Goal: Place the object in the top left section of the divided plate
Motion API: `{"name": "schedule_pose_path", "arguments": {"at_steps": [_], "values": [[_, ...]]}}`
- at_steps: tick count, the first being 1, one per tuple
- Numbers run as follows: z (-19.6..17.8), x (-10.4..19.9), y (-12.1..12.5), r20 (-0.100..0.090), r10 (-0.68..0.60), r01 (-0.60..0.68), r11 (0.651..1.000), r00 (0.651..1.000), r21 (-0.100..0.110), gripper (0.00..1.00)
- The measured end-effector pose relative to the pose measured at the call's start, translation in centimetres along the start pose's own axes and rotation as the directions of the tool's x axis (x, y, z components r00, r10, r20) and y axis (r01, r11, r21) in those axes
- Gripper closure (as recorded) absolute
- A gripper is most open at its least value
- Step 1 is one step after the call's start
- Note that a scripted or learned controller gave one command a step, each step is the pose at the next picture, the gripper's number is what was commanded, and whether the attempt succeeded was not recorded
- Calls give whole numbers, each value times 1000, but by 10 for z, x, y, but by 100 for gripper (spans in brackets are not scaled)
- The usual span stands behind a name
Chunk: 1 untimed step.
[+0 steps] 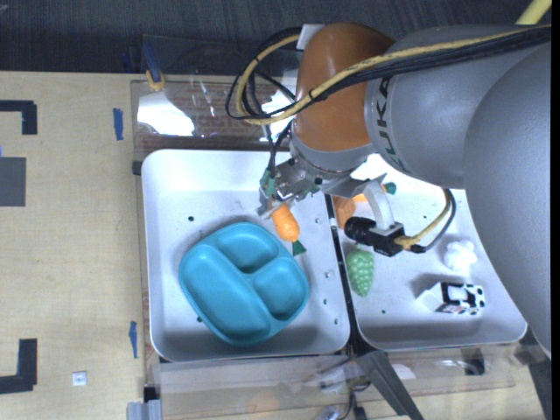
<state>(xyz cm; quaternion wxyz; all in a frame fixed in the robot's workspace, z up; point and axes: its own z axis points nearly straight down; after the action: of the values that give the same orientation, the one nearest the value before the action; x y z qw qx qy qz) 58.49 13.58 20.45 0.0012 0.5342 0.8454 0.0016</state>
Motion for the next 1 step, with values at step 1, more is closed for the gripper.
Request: {"name": "schedule_pose_path", "arguments": {"at_steps": [1], "values": [[0,-1,0,0,2,-2,1000,1000,1,0]]}}
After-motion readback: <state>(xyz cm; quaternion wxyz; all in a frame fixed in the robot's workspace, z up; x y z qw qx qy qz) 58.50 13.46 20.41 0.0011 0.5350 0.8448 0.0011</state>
